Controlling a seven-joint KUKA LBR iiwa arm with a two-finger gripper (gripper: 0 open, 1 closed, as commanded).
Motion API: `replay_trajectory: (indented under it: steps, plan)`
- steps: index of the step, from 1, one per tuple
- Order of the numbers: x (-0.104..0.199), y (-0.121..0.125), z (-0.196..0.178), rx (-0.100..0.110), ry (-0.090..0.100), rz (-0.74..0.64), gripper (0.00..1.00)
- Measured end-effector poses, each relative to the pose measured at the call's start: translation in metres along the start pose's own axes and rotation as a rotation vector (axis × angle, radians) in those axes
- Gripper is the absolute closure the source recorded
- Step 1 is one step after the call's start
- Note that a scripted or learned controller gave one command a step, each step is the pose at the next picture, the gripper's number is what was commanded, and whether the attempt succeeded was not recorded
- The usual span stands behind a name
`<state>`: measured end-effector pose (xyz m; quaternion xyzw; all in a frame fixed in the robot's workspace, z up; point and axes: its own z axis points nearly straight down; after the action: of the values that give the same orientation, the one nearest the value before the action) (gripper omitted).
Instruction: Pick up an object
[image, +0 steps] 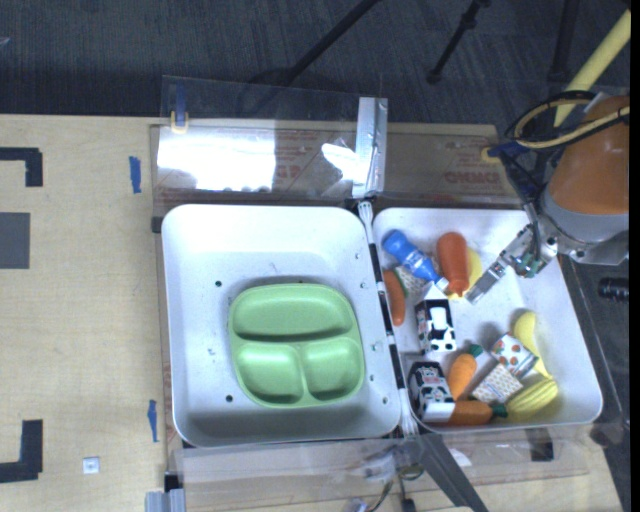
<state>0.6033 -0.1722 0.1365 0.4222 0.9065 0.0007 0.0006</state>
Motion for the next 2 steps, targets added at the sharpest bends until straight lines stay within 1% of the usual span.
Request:
replay_trajectory:
  steps: [1,2]
  plan:
    - [-0.028,0.03,0.049,-0.003,-0.006,-0.068,0.0]
    - [-0.029,0.031,0.038,-0.007,-0.011,-0.066,1.0]
